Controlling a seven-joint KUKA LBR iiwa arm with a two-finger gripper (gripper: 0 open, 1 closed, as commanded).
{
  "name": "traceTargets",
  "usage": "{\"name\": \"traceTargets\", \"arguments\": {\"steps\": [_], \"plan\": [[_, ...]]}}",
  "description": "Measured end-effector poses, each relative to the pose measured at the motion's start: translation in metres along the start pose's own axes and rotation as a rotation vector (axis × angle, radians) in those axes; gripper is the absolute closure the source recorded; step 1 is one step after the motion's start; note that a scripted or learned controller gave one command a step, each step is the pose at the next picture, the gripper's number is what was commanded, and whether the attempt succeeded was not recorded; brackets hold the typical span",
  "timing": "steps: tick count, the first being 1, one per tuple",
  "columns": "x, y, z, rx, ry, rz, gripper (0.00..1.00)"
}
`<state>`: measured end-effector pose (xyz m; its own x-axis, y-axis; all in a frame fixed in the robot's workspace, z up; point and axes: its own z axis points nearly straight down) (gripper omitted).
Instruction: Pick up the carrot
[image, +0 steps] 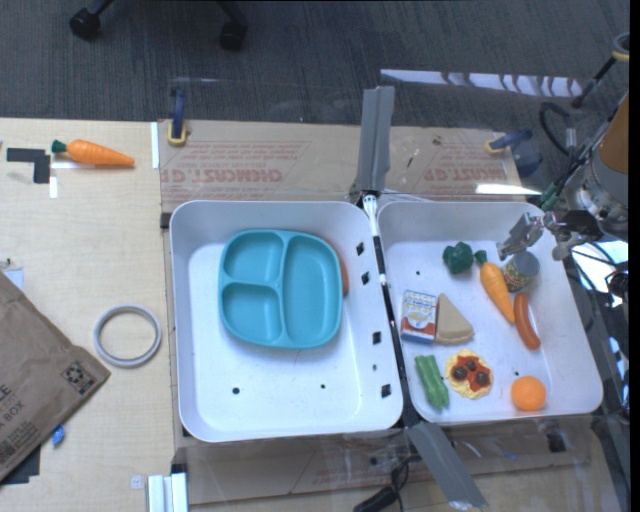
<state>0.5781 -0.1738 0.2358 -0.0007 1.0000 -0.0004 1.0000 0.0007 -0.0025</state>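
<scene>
An orange carrot (495, 289) with a green top lies slanted in the right bin (580, 330), between a broccoli floret (458, 257) and a red sausage (527, 322). My gripper (538, 238) hangs over the bin's upper right part, just above and to the right of the carrot's leafy end, with nothing visibly held. A grey round piece (521, 268) sits right under it, beside the carrot. A second carrot (95, 153) lies on the wooden bench at the far left, outside both bins.
The right bin also holds a milk carton (419, 315), a sandwich wedge (456, 321), a small pizza (468, 373), a green pod (431, 380) and an orange (528, 393). A blue divided plate (281, 289) lies in the left bin (200, 380). A tape ring (127, 333) rests on the bench.
</scene>
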Motion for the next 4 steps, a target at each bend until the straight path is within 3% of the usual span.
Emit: {"name": "traceTargets", "arguments": {"steps": [1,2,3,4], "plan": [[-0.017,0.031,0.091,-0.026,-0.008,0.007,0.0],[-0.024,0.039,0.105,-0.044,-0.018,-0.085,0.0],[-0.029,0.04,0.11,-0.063,-0.026,-0.062,0.0],[-0.034,0.046,0.11,-0.063,-0.027,-0.008,0.0]]}}
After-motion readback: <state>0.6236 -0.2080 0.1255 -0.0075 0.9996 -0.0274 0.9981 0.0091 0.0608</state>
